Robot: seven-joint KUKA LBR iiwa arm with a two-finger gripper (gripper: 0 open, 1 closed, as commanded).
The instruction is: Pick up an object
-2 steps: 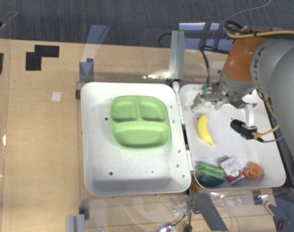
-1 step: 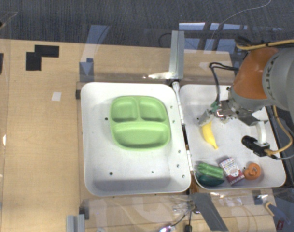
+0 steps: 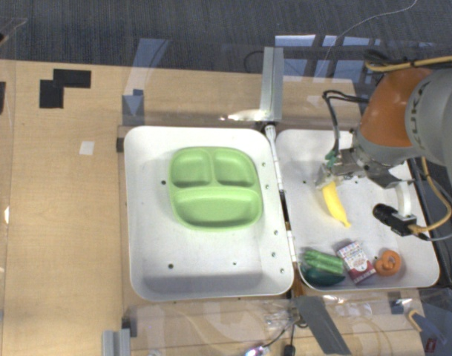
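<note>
On the table we see two white bins side by side. The left bin holds a green divided plate near its middle. The right bin holds a banana at its centre, with a green packet, a small box and an orange fruit along its near edge. The pincer sits just above the banana's upper end, almost touching; we cannot tell how it is set.
</note>
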